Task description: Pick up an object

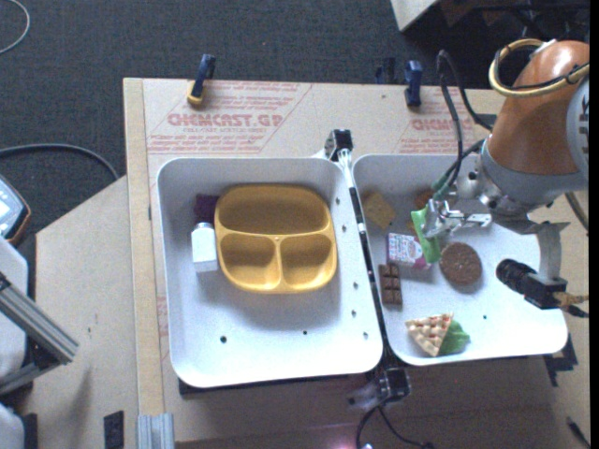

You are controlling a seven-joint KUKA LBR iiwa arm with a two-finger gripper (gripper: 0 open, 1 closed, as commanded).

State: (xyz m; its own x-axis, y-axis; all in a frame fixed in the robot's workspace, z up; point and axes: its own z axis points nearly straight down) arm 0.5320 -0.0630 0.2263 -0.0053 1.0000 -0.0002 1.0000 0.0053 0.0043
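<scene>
A green toy [429,235] is seen pinched in the claw [438,221]. It should be lifted slowly, clear of the round cookie [460,263] just below.

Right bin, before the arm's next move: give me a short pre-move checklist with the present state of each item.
1. Gripper is over the right bin: ok, it sits above that bin's left-centre.
2. A target lies at the gripper: ok, a green object is right at its tip.
3. The green object is actually held between the fingers: cannot tell, the wrist hides the contact.
4. Neighbours stay apart from the target: not ok, the pink-and-white packet and the round brown cookie crowd it.
5. Chocolate bar and pizza slice are out of the way: ok, both lie nearer the bin's front.
</scene>
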